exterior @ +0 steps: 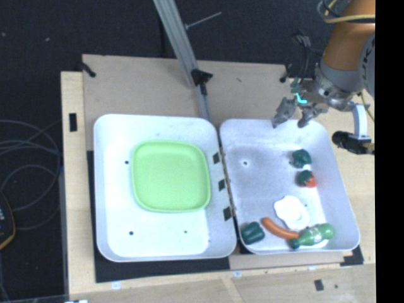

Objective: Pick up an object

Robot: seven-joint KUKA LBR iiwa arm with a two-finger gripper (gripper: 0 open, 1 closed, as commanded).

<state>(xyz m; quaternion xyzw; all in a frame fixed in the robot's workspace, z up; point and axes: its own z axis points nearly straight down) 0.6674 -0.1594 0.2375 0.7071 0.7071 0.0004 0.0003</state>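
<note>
**Me:** I am looking at the right bin (252, 137) from far away. The things to pick up all lie in there. Near the far right side sits a small dark green thing (300, 158), and just below it a little red and green thing (307, 180).

**You:** What else is in that bin?

**Me:** Down at the near end there is a white lumpy thing (291, 212). An orange stick, like a carrot (278, 228), lies touching it. Beside that lies a green bottle (313, 235) on its side. A dark green block (252, 233) sits in the near left corner.

**You:** Where is the gripper?

**Me:** The gripper (292, 117) hangs over the far edge of the right bin, above the dark green thing but apart from it. Its two fingers (281, 114) look spread, with nothing between them, though they are small and a bit blurry, so I am not fully sure.

**You:** And the other bin?

**Me:** The left bin (113, 232) holds a light green plate (170, 175), lying flat in the middle. A grey pole (177, 30) stands behind the two bins
</note>
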